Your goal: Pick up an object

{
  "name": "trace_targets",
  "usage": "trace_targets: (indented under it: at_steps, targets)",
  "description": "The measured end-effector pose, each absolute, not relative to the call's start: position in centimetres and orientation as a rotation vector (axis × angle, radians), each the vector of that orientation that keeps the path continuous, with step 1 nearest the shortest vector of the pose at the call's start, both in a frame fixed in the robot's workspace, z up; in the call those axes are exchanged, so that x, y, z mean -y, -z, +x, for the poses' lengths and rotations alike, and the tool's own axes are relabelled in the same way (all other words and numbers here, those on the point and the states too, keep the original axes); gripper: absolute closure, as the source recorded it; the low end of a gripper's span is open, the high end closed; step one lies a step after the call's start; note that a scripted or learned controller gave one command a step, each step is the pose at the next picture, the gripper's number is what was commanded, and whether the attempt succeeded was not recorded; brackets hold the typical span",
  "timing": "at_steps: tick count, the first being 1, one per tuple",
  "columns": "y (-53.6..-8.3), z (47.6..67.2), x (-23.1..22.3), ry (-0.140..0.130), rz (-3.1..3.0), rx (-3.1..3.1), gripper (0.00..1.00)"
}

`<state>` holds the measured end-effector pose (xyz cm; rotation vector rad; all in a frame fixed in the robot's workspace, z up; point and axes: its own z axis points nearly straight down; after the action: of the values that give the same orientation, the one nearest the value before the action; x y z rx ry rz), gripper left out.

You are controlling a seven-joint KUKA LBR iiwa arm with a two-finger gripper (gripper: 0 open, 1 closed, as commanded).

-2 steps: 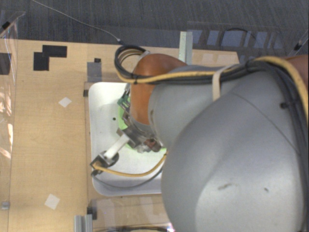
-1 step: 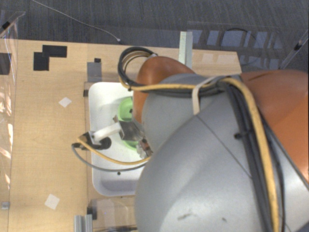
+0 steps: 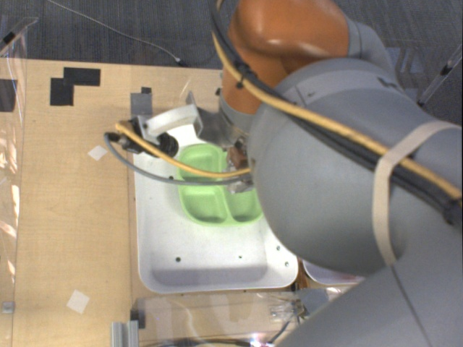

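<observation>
Grey arm looming over white bin, green divided tray inside, gripper state cannot be told

**Bench surroundings**

A light wooden bench top is seen, with black tape patches laid near its far left corner. Two small pale squares are stuck flat on the wood, one left of the bin and one nearer the front. A clear plastic wall is stood along the left edge. Dark grey carpet is seen beyond the bench, crossed by a thin cable.
</observation>
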<state>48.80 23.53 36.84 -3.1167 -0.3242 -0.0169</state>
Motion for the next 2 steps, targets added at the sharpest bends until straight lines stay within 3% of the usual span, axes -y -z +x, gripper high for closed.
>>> trace_targets:
  at_steps: [1, 2]
  targets:
    - [-27.3, 48.6, -23.3, -0.003, -3.024, 0.859, 1.0]
    - [-22.3, 48.6, -23.4, -0.002, -3.108, 0.46, 1.0]
